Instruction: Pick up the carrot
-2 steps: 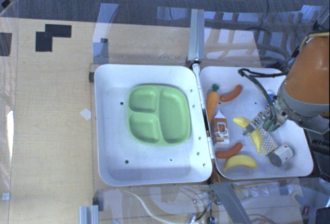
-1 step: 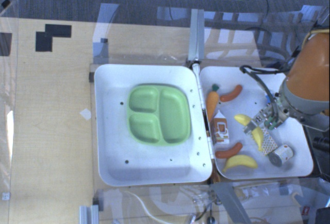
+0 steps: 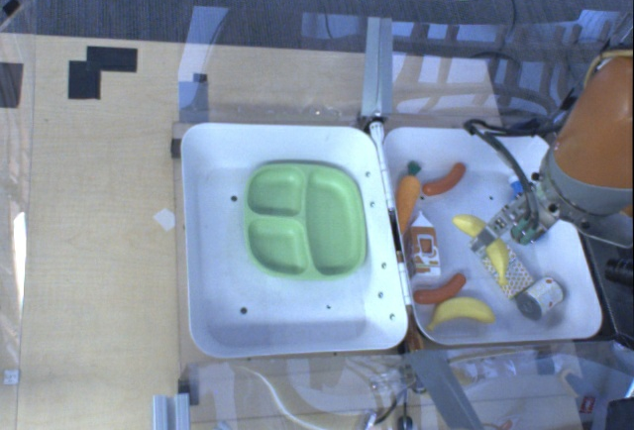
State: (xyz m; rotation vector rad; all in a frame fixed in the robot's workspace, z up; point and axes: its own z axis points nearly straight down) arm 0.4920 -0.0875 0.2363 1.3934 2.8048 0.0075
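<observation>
The carrot (image 3: 406,202) is orange with a dark green top and lies along the left wall of the right bin (image 3: 584,319), top end pointing away. My gripper (image 3: 513,223) hangs over the right half of that bin, well to the right of the carrot and apart from it, above a yellow banana (image 3: 498,263). The orange-banded arm (image 3: 594,131) reaches in from the right edge and hides the bin's far right corner.
Around the carrot lie a red sausage (image 3: 443,180), a small white carton (image 3: 423,251), another sausage (image 3: 439,289) and two more bananas (image 3: 464,312) (image 3: 466,223). A metal can (image 3: 541,296) lies front right. A green divided plate (image 3: 302,220) sits in the left bin (image 3: 213,299).
</observation>
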